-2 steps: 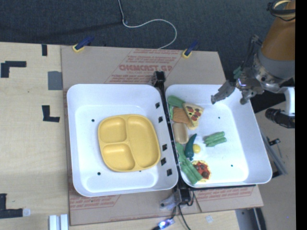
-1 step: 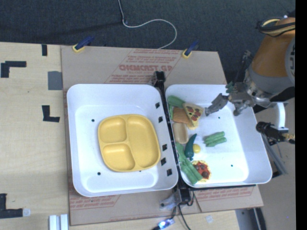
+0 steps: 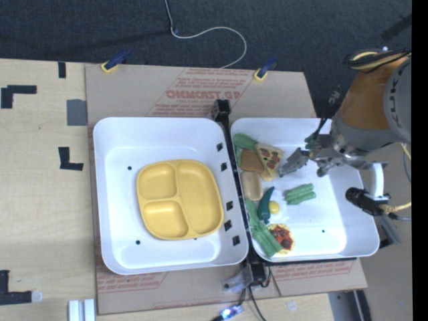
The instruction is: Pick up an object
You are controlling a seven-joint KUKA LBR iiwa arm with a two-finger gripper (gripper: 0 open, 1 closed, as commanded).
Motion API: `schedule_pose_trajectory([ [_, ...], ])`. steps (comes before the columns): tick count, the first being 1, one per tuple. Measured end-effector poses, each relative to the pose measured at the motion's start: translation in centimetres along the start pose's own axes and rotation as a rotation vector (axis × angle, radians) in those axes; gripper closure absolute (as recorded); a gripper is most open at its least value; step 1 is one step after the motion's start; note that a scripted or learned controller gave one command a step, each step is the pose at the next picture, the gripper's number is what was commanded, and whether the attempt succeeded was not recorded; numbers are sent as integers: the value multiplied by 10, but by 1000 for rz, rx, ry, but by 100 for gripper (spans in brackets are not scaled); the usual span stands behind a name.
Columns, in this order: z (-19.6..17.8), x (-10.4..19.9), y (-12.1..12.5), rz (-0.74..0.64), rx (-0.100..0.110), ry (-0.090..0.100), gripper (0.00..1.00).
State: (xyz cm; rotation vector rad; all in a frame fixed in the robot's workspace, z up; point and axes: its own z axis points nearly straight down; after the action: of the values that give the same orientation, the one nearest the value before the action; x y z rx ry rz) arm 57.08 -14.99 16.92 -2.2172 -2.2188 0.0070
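Note:
My gripper (image 3: 306,165) hangs over the middle of the right bin (image 3: 348,243), its fingers spread apart with nothing between them. Just below it a green pea pod (image 3: 299,194) lies on the bin floor. Left of the gripper, a pizza slice (image 3: 270,156) and a brown bun (image 3: 249,160) rest by the bin's left wall. A green piece (image 3: 244,141) lies above them. Further down lie a tan piece (image 3: 252,187), a dark teal pepper (image 3: 267,199) beside a yellow piece (image 3: 275,208), a green leafy piece (image 3: 263,237) and a red-orange piece (image 3: 283,235).
The left bin (image 3: 114,152) holds a yellow divided plate (image 3: 179,198). The toys crowd the right bin's left wall, and the divider between the bins (image 3: 234,179) runs close beside them. A white cable (image 3: 214,32) lies on the dark surface behind the bins.

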Motion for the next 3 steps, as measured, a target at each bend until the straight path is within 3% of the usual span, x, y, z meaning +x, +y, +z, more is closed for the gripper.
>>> schedule_pose_trajectory([
  [1, 64, 0, 3, -1, 0, 0, 0],
  [2, 86, 1, 3, -1, -4, -1, 0],
  [3, 74, 1, 3, -1, -6, -1, 100],
])
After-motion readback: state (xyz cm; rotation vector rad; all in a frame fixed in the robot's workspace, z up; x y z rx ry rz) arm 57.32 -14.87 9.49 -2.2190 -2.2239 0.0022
